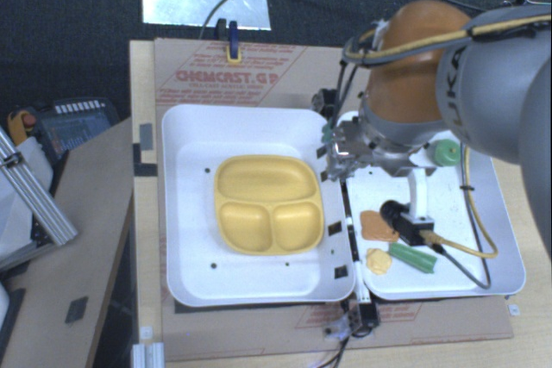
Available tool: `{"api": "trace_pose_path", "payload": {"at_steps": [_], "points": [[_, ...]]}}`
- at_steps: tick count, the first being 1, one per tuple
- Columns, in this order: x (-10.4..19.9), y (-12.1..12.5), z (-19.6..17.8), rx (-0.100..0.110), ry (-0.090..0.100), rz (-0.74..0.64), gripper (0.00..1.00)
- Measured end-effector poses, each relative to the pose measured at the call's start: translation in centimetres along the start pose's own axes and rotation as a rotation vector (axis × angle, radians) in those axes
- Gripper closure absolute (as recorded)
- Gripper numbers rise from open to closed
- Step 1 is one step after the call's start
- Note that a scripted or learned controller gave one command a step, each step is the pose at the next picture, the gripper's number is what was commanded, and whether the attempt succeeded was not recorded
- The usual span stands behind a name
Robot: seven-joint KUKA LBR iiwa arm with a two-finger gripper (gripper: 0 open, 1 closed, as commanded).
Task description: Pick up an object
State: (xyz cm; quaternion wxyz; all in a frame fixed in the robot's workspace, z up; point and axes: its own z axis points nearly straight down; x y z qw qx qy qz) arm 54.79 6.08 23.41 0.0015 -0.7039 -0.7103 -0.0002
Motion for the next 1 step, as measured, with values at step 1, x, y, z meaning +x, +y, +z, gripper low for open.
{"api": "trace_pose_path", "payload": {"at_steps": [1], "points": [[4.09, -3.3, 1.33, 0.001, 0.0, 0.001, 1.0]]}}
